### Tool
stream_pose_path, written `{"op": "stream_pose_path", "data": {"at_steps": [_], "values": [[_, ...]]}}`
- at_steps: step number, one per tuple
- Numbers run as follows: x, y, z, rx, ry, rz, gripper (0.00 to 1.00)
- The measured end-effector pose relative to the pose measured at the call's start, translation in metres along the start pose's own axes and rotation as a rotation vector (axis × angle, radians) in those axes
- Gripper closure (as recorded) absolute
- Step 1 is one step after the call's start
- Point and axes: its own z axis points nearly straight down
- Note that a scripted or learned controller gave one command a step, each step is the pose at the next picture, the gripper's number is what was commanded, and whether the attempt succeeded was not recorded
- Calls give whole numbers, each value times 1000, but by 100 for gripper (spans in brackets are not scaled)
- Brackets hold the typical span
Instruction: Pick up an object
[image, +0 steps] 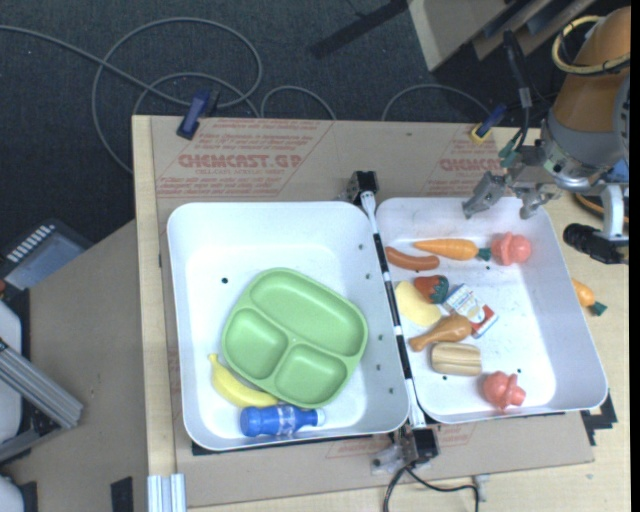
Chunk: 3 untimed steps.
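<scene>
Nearest candidate is the carrot (447, 248) — orange, long axis running roughly left-right across the upper part of the right bin (575, 345), green tip toward the pink strawberry-like toy (511, 249) just beside it. The gripper (508, 200) sits above the bin's far edge, fingers spread wide with nothing between them. So the carrot lies below and a bit to the left of the gripper in the view, toward the camera. The open fingers look spaced about left-right, along the carrot's length, so a wrist turn is probably needed to close across the narrow width. The pink toy is about as close, nearly straight below the gripper.

Further out — a red sausage (411, 260), a yellow piece, a chicken leg (442, 332), a bread roll (456, 359) cluster mid-bin. Left bin (190, 300) holds a green divided plate (293, 336), banana (232, 386), blue bottle (280, 421) — well apart from the arm.
</scene>
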Motion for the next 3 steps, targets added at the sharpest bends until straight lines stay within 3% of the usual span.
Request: {"op": "stream_pose_path", "data": {"at_steps": [1, 2, 3], "values": [[38, -33, 101, -11, -1, 0, 0], [35, 5, 106, 0, 0, 0, 0], [33, 4, 96, 2, -3, 1, 100]]}}
